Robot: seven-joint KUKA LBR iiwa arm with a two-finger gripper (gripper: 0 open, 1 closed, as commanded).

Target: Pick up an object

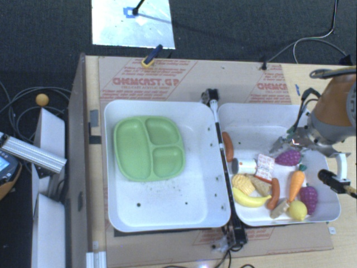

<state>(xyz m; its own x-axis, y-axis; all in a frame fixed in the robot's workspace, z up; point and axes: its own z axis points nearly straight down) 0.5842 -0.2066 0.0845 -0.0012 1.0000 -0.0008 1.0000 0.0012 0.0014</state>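
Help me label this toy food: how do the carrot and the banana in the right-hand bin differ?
The carrot is orange with a green top; the banana is plain yellow. The carrot is straight and tapered and stands nearly up-and-down in the camera view; the banana is curved and lies mostly crosswise. The carrot sits further right, near the lemon; the banana lies by the wall between the bins. Both lie in the right bin.

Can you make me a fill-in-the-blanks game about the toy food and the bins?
1. The green tray lies in the ____ bin.
2. The carrot is colored ____.
3. The banana lies in the ____ bin.
4. The tray has ____ compartments.

Missing words: left; orange; right; three
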